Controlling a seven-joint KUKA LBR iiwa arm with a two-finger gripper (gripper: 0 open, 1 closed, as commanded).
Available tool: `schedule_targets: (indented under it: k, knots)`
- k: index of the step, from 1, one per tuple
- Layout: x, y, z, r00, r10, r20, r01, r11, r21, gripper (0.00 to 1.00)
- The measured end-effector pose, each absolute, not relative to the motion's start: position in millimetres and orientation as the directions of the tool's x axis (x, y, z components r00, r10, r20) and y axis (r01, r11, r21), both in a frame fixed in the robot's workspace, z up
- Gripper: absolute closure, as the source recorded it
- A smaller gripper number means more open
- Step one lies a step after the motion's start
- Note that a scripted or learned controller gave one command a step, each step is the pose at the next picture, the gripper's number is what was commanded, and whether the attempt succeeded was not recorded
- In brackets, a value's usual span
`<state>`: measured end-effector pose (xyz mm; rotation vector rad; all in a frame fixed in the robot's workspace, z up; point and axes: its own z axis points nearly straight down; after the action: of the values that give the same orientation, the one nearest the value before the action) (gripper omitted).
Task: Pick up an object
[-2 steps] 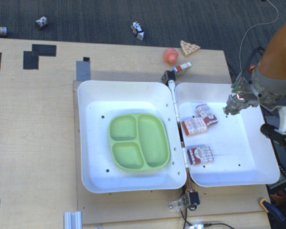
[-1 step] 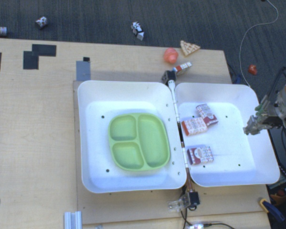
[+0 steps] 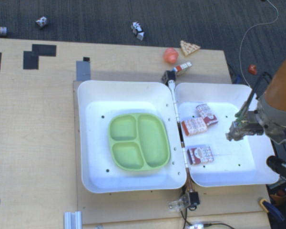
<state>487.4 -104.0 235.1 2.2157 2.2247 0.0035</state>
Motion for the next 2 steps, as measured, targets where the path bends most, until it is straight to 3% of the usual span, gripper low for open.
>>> schedule_targets:
  k: [1,2]
  knots:
    - [597.7,-97.5,240.8,-0.006,1.000,0.000,1.000,0.006,0.003,1.00]
    - [544.2,-63.9,241.6,-0.006,1.000,0.001,1.000,0.006,0.002,1.00]
